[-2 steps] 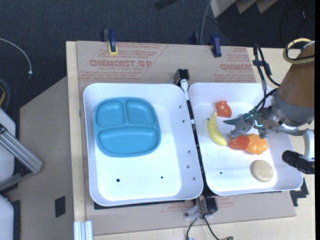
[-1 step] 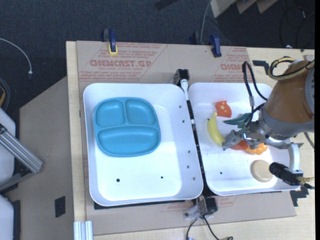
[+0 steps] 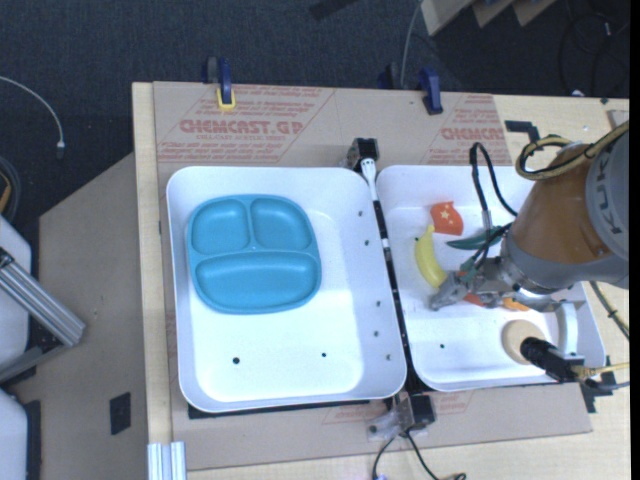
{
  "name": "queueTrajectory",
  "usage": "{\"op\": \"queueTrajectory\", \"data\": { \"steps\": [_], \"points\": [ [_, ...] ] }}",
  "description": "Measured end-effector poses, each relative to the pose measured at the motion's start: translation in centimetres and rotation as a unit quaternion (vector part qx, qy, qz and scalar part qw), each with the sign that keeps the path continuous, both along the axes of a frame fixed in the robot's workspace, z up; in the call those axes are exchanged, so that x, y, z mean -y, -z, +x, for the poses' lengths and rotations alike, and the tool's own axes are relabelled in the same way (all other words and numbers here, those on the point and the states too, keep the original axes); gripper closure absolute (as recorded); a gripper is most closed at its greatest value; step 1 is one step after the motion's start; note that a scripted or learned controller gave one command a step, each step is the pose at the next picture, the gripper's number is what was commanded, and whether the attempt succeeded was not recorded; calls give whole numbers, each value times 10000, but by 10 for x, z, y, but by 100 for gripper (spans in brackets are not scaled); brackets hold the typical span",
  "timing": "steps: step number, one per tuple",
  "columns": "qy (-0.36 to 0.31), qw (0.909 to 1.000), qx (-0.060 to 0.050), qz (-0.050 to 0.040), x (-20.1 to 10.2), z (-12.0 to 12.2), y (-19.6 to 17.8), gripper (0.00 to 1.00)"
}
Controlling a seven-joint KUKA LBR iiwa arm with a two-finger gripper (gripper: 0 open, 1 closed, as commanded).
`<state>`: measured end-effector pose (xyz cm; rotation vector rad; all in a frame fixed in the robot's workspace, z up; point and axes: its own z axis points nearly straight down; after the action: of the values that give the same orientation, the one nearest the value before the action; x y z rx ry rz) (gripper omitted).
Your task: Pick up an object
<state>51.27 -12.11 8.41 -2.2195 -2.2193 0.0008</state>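
Blocking right bin (image 3: pixel 440 368) contents: tool (image 3: pixel 455 290), arm (image 3: pixel 560 228).

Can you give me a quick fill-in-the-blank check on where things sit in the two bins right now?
1. The blue divided plate lies in the ____ bin of the camera view.
2. The banana lies in the right bin, just below the ____ object.
3. The end effector hangs over the ____ bin.
4. The plate has ____ compartments.

Missing words: left; red; right; three
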Motion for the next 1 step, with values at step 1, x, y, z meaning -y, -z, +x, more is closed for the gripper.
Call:
{"op": "queueTrajectory", "data": {
  "steps": [1],
  "points": [
    [8,10000,21,-14,1,0,-11,100]
  ]
}}
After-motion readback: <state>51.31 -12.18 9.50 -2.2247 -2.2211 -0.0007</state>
